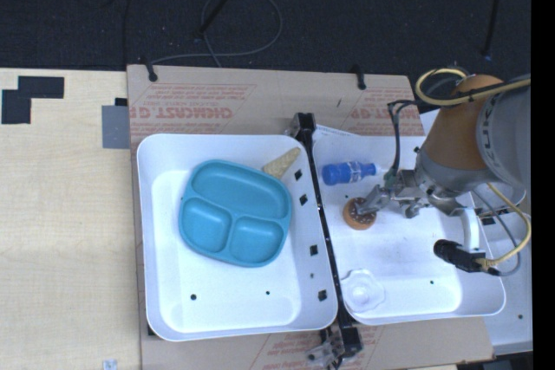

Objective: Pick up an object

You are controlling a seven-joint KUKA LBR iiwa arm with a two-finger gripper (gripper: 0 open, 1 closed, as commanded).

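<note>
Two shallow white bins sit side by side on a cardboard sheet (pixel 260 100) – the left bin (pixel 165 290) and the right bin (pixel 416 299). The sheet carries red printed lettering, seen upside down and mirrored from this angle; it cannot be read with confidence. The left bin holds two items: one blue divided plate (pixel 234 212) with three compartments, lying flat near the bin's centre, and one tan wedge-shaped piece (pixel 282 162) at the plate's far right edge, touching or just overlapping its rim. The right bin holds three items: one blue bottle (pixel 349 173) with a white band, lying on its side near the far left corner; one small round brown object (pixel 359 215) just nearer than the bottle; and one clear plastic piece (pixel 360 288) at the near left corner, hard to make out against the white floor. One arm enters from the right, with its orange band (pixel 455 130) above the wrist. The gripper (pixel 371 204) is low over the right bin, its tip at the round brown object – whether the jaws are open, closed or gripping that object cannot be told from this view. One black cable connector (pixel 455 254) hangs below the wrist on the right.
</note>
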